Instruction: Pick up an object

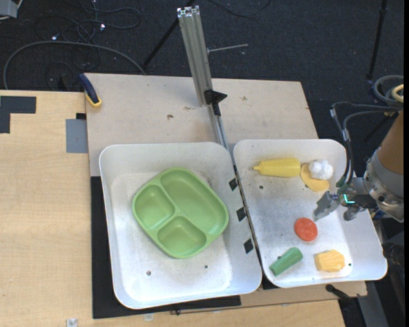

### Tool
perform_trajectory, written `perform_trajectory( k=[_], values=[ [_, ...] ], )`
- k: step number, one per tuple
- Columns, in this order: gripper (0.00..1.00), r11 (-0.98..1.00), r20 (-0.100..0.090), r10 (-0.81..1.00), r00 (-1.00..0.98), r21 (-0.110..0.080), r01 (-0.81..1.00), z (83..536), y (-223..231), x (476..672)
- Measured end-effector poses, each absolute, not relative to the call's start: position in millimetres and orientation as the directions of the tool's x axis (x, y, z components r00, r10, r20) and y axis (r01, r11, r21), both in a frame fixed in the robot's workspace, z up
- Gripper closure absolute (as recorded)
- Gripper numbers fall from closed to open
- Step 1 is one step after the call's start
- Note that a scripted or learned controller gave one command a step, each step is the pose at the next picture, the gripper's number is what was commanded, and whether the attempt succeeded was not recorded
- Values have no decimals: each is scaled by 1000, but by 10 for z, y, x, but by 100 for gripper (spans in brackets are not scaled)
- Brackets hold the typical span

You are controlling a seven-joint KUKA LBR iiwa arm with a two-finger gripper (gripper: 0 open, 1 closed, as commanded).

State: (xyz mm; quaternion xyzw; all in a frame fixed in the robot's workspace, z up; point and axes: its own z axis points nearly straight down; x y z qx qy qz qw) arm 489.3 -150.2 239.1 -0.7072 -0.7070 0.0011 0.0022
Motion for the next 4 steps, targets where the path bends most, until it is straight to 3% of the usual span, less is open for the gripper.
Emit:
perform_trajectory(
  k=[1,3,4],
  values=[
    [0,0,1,1000,0,-4,1000,2395,-1503,4896],
    [0,0,3,1000,0,-9,1000,1330,-1549,4812],
    [0,0,4,1000,0,-1,1000,928,-1558,4831]
  ],
)
